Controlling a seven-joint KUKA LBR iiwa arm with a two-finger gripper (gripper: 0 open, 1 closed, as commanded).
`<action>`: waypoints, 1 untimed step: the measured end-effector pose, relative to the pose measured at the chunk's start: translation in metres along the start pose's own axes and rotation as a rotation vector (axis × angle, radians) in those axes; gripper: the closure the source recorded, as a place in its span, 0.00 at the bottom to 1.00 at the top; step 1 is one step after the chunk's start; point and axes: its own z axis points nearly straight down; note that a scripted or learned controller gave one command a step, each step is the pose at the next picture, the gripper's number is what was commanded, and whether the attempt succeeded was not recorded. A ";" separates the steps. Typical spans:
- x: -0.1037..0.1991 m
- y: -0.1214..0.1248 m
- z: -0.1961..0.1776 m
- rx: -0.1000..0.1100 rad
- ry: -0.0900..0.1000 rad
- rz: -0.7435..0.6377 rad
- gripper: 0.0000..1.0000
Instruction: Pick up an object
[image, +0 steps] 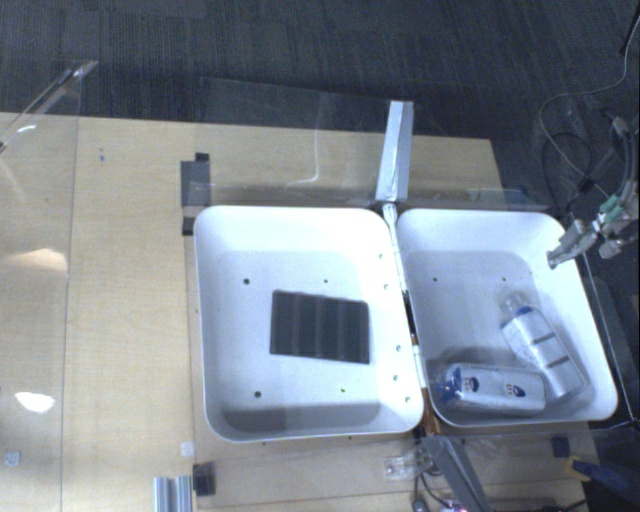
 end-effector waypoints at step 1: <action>-0.002 -0.022 0.109 0.004 0.002 -0.037 0.00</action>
